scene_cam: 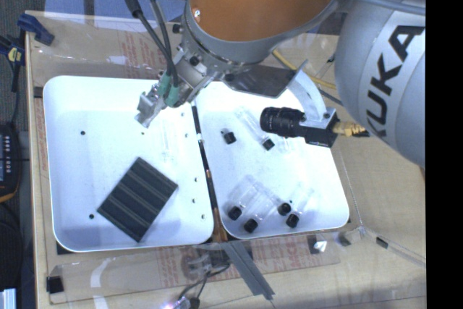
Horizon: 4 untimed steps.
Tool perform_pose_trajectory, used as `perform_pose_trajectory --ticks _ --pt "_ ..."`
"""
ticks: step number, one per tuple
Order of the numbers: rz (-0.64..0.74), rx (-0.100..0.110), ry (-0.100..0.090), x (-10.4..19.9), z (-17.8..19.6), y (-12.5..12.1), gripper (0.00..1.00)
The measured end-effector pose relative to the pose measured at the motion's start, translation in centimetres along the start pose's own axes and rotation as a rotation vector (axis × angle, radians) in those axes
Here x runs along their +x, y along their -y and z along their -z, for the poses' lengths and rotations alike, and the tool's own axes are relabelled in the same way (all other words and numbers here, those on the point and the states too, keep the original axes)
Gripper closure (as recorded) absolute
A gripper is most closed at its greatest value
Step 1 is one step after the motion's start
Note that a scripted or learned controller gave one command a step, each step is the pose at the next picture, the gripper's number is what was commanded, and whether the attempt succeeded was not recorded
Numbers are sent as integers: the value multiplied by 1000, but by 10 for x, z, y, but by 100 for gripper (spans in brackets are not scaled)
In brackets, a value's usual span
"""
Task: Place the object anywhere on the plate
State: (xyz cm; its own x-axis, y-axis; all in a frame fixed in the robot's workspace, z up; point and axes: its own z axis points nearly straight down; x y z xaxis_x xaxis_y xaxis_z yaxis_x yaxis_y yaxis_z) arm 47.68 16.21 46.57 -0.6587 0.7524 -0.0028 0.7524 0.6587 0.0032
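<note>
The end effector (150, 111) hangs over the left bin (65, 101), above the dark ridged plate (137, 198).

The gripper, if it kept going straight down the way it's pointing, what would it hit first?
Probably the bare white floor of the left bin. The gripper hangs over its upper right part, well short of the dark plate; height is unclear.

We see the wooden bench (405, 228) bearing the left bin (61, 155), with the right bin (329, 181) touching beside it.

a robotics lab: kuka arm (376, 76) over a wooden bench (391, 228) (clamps, taped white bins (65, 155)).
</note>
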Motion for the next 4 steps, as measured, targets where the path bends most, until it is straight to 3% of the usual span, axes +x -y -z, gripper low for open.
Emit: perform_pose_trajectory --ticks 4 --pt "33 -1 2 6 43 -5 100"
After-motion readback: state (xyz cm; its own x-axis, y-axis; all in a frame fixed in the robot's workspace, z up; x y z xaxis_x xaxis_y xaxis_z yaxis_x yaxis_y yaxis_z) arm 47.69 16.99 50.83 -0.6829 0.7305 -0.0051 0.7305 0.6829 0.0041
